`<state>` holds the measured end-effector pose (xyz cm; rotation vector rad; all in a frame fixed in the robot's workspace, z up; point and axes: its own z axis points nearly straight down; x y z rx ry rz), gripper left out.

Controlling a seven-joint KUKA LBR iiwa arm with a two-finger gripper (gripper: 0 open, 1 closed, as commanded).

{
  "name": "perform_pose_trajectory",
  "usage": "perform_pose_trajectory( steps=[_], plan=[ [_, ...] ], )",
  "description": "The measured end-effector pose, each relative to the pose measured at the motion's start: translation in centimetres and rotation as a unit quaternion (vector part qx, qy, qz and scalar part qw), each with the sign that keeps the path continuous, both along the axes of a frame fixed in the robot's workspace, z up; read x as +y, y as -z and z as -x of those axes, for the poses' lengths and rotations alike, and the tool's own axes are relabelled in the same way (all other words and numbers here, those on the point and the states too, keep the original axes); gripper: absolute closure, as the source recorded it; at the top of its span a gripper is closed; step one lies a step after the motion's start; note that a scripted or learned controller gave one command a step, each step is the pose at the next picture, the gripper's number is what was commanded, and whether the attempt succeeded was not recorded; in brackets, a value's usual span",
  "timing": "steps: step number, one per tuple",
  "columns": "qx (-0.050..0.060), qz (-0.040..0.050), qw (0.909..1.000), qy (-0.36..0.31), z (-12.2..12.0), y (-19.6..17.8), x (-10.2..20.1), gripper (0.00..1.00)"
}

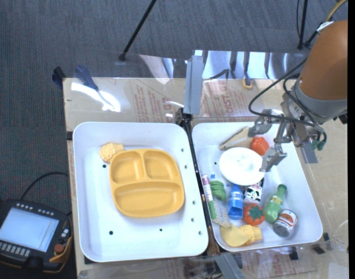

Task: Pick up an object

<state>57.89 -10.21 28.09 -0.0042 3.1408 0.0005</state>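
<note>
My gripper (267, 142) hangs over the back of the right bin (308, 185) with its two fingers spread open. One fingertip (270, 159) sits by the rim of a white plate (240, 165). A small red-orange ball (259, 145) lies in line with the gap between the fingers, and nothing is clamped. Whether the fingers touch it I cannot tell. A beige wedge (236, 138) lies just left of it.
The right bin's front holds a green bottle (274, 203), a can (286, 222), a red tomato (254, 214), a blue bottle (235, 202), a black-and-white toy (254, 192) and a yellow corn piece (241, 235). The left bin (90, 214) holds a yellow divided tray (146, 182) and a small yellow piece (110, 151).
</note>
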Motion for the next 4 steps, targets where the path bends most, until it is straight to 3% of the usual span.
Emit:
perform_pose_trajectory(
  steps=[1,2,3,4],
  plan=[
    [0.006,-0.0023,0.995,-0.099,4.9,15.2,0.5,0.0],
    [-0.011,0.0037,0.9978,-0.065,7.1,18.5,0.7,0.0],
    [-0.015,0.0055,0.9992,-0.036,8.2,18.4,1.3,0.0],
    [-0.011,0.0062,0.9988,-0.047,7.6,18.4,1.3,0.0]
  ],
)
